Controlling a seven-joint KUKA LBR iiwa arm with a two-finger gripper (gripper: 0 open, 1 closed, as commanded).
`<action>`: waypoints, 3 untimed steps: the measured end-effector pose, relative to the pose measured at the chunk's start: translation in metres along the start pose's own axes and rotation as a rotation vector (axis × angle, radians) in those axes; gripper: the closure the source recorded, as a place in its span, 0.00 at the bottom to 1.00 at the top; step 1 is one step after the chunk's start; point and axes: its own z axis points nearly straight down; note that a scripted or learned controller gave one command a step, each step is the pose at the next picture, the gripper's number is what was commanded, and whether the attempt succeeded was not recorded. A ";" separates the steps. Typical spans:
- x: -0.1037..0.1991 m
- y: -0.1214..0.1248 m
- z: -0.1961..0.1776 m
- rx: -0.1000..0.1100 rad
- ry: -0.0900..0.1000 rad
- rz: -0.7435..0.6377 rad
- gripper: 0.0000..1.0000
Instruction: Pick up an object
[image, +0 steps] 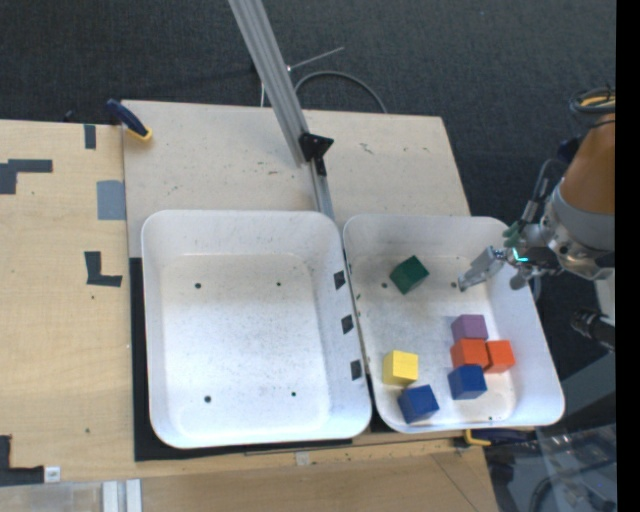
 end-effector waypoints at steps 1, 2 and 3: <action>0.000 0.001 -0.002 -0.004 -0.001 -0.001 0.00; 0.010 -0.004 0.049 0.001 0.000 -0.001 0.00; 0.009 -0.006 0.093 0.000 -0.001 -0.001 0.00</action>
